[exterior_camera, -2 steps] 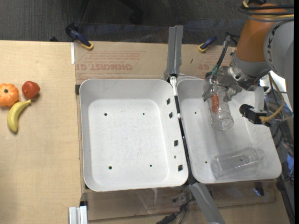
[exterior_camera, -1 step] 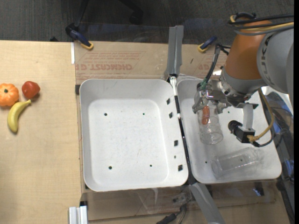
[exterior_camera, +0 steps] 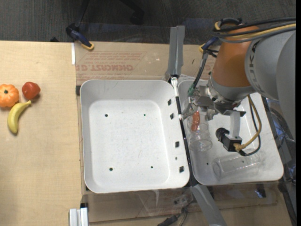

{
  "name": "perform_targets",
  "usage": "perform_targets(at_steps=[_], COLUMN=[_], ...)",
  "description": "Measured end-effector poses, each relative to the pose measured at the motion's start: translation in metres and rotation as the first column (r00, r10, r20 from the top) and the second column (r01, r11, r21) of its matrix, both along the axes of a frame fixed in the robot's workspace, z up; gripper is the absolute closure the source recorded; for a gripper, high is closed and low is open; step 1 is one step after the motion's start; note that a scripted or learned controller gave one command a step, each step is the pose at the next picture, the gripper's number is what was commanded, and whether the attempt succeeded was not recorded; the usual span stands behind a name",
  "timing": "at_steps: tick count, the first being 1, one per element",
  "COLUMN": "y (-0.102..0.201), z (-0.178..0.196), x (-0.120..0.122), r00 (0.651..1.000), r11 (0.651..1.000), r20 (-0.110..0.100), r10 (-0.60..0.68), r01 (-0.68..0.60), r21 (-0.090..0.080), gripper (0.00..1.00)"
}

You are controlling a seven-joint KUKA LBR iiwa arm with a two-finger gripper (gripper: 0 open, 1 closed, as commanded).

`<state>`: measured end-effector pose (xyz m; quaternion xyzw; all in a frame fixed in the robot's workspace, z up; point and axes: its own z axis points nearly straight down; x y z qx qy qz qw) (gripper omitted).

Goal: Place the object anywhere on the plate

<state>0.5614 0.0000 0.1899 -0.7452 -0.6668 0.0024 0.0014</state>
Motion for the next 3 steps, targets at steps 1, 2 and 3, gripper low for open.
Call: perform_targets(at_steps=[1,2,3], y=[0.071,0.146,0.225], z=[0.007,-0.015,0.001], x=[-0.07,-0.014,0.037], r00=[0.998,0.994,1.0], r11=[0.998,0.994,1.0], r20=[0.0,-0.001,0.001], r10=[0.064,0.112,-0.003], r01=[-0.064,-0.112,0.003], r21=[0.0,-0.002,-0.003], gripper=[1.0,1.0,1.0])
